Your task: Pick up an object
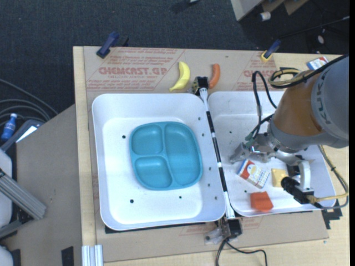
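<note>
Low over the right bin [238, 107], arm [310, 107] bent down from the right, gripper [244, 151] beside a small carton [254, 173], finger state unclear.

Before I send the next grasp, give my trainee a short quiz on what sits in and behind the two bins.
1. True or false: the teal three-compartment plastic plate lies in the left white bin.
2. Which item lies nearest the front rim of the right white bin? A) orange-red block B) small white, orange and blue carton C) small yellow block
3. Fill in: behind the bins, on the brown board, a yellow toy banana lies left of an orange toy ____.

Key: 1 true; 2 A; 3 carrot. The two-finger gripper hangs just above the carton in the picture.
</note>
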Robot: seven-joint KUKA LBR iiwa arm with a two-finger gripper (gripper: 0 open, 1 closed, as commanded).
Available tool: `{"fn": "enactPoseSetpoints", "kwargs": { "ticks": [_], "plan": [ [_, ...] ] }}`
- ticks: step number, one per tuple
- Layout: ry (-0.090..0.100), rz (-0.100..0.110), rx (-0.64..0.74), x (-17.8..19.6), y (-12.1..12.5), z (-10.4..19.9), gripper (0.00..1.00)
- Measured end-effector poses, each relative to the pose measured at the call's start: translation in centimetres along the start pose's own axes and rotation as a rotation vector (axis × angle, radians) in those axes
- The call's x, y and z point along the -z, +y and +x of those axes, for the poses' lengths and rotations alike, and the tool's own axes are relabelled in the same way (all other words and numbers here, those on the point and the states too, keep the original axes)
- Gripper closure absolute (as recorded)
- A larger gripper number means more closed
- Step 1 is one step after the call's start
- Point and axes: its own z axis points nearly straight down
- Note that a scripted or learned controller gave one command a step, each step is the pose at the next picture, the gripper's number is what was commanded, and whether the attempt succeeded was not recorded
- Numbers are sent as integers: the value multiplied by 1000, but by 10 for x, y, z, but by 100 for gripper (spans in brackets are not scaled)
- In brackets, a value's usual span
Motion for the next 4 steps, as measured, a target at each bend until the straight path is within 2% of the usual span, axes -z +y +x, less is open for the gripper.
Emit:
{"fn": "enactPoseSetpoints", "kwargs": {
  "ticks": [1, 2, 3, 4],
  "plan": [
    [1, -2, -1, 10, 0, 0, 100],
    [1, -2, -1, 10, 0, 0, 0],
    [-1, -3, 1, 1, 48, 1, 0],
    [0, -4, 0, 10, 48, 1, 100]
  ]
}}
